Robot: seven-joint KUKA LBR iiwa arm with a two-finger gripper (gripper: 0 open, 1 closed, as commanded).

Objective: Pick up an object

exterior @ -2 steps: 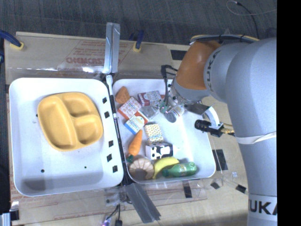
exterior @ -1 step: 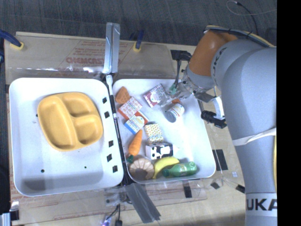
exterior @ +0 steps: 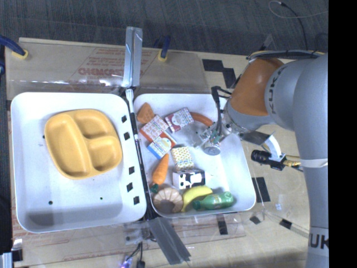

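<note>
The grey arm's two-finger gripper [exterior: 212, 141] hangs low in the right white bin [exterior: 241, 166], near its right wall; whether it is open cannot be told, its tip blurring against something clear. Left of it lie small cartons [exterior: 167, 128], an orange carrot [exterior: 160, 169], a yellow banana [exterior: 196, 195]. A yellow divided tray [exterior: 82, 143] rests in the left white bin [exterior: 28, 205].

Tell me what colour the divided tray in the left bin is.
Yellow-orange divided tray, seen in the camera view.
</note>
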